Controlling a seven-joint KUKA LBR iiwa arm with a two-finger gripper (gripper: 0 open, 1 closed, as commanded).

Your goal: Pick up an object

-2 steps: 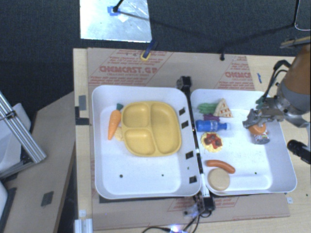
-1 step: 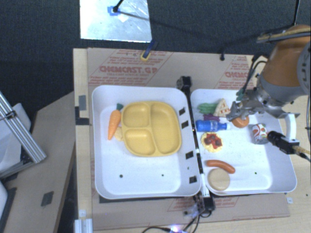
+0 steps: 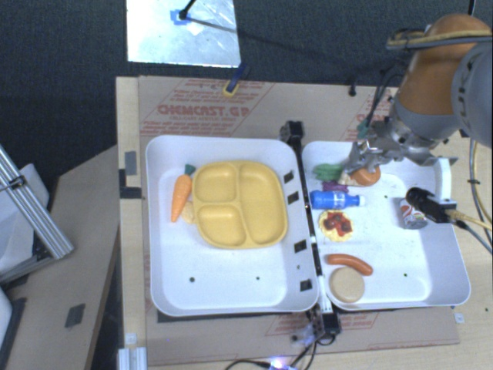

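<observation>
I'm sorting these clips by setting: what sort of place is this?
Probably a robotics lab bench for grasping trials: two white bins on cardboard, toy food such as a carrot and a sausage, and a robot arm reaching in.

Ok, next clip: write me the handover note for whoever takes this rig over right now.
Gripper: low over the back of the right bin, right at the orange round toy. No grasp can be confirmed from this view.
Right bin: green leafy toy, blue bottle, red and yellow pizza piece, sausage, tan disc, small silver and red item at the right side.
Left bin: yellow divided plate with a carrot beside it.
Done: nothing lifted.
Left: close on one object and raise it.
</observation>
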